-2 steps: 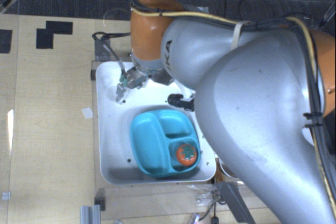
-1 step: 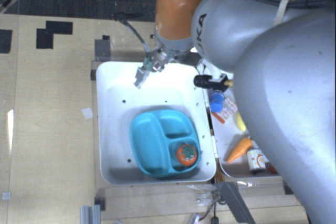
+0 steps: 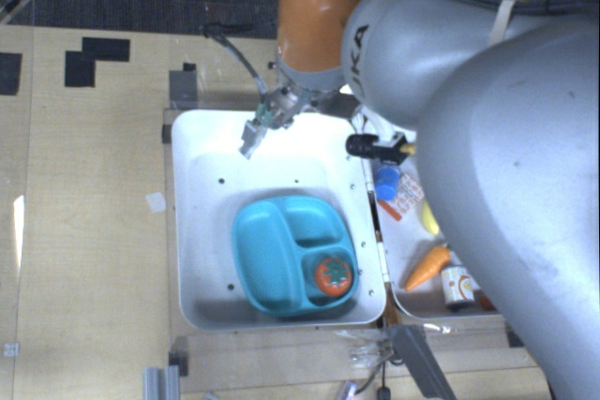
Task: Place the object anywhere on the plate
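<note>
On blue plate [image 3: 281,248], a tomato [image 3: 333,274]

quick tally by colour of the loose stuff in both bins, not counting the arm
Blue: 2, plate, bottle cap
Orange: 2, round object on plate, carrot
Yellow: 1, piece
Red-white: 1, packet
Brown: 1, bottle
Total: 7

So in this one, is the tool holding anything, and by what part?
Nothing shows in the tool, which hangs over the left bin's far corner. The round orange object already lies in a compartment of the blue plate.
</note>
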Motion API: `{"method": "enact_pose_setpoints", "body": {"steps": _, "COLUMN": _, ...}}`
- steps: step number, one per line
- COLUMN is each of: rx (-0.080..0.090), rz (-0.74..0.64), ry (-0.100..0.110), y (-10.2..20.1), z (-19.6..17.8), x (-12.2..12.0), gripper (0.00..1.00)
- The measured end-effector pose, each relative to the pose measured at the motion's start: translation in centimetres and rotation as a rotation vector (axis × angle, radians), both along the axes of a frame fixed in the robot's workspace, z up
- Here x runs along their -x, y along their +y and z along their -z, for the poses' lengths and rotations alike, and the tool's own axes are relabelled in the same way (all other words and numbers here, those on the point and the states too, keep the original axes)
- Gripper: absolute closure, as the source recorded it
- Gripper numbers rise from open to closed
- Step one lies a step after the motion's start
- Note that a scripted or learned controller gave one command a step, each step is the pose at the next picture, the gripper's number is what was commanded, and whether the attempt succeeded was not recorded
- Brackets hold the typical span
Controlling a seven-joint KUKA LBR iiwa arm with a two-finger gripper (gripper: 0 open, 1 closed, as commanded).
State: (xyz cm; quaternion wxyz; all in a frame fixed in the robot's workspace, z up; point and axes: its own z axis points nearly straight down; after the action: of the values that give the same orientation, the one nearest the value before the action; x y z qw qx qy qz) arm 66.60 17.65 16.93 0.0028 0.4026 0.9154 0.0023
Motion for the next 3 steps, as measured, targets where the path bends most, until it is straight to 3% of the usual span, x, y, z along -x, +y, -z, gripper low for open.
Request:
{"method": "enact_pose_setpoints", "body": {"steps": 1, "rx": -0.001, "rz": 0.169, "ry": 0.003, "y": 0.9, "z": 6.4, "x": 0.5, "gripper": 0.00}}
{"method": "enact_pose_setpoints", "body": {"steps": 2, "rx": -0.002, "rz": 0.131, "ry": -0.003, "y": -1.9, "z": -8.8, "x": -0.4, "gripper": 0.00}}
{"method": "enact_pose_setpoints", "body": {"steps": 3, "rx": 0.000, "rz": 0.199, "ry": 0.002, "y": -1.0, "z": -3.9, "x": -0.3, "gripper": 0.00}}
